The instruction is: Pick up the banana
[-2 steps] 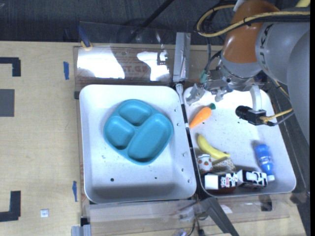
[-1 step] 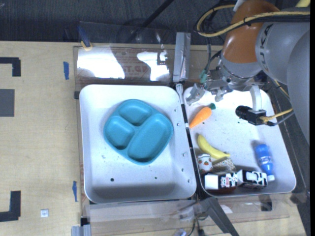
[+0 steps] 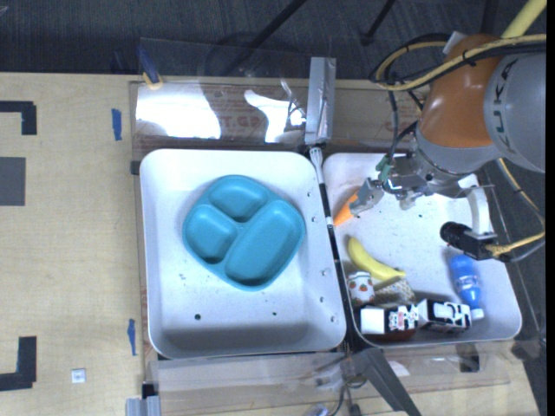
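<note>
The gripper (image 3: 370,193) hangs over the far left part of the right bin (image 3: 512,315), with its tip turned toward the wall that this bin shares with the left bin (image 3: 165,319). From this slanted view it cannot be told whether the gripper is apart or together, as the tip is small and partly lost against the wrist behind it. Nothing can be made out in its grasp. An orange piece (image 3: 343,211) lies just beside the tip, against the shared wall. Whether the two touch cannot be told.

The banana (image 3: 373,263) lies on the floor of the right bin, close to the shared wall and about midway between the far and near edges. It is clear of the gripper, on the near side of it, with bare white floor between them. It lies on a slant, one end toward the orange piece and the other pointing into the bin's middle.

Just beyond the banana, toward the near edge, stands a small round cup (image 3: 360,287) with red marks. It is close beside the banana, perhaps touching. A black-and-white pack (image 3: 416,316) lies along the near edge. A blue bottle (image 3: 466,281) lies by the right edge, well apart from the banana.

In the left bin a blue plate (image 3: 244,230) with three sections sits near the middle.
</note>
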You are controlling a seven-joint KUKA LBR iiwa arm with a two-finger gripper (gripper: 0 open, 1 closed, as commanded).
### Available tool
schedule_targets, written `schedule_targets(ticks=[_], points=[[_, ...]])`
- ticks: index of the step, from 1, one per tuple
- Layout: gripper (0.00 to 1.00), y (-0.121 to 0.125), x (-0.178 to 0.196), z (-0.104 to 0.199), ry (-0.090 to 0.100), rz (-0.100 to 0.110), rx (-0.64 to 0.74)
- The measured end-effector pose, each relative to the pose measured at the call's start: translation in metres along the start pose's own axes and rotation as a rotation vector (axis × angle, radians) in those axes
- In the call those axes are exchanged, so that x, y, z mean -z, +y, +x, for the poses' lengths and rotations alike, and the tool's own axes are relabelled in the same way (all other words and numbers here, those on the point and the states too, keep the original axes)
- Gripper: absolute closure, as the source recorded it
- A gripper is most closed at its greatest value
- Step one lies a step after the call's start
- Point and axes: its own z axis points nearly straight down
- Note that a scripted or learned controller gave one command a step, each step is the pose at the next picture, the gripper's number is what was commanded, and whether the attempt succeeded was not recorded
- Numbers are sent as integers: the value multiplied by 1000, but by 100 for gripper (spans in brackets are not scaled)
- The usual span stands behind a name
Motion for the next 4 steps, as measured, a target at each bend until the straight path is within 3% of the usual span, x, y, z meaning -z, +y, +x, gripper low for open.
schedule_targets(ticks=[1,2,3,4], points=[[0,-71,-57,-47,1,1,294],[0,-94,-96,-43,-10,-11,525],[0,-53,-96,-40,-7,-7,765],[100,-51,-85,-40,-11,-16,763]])
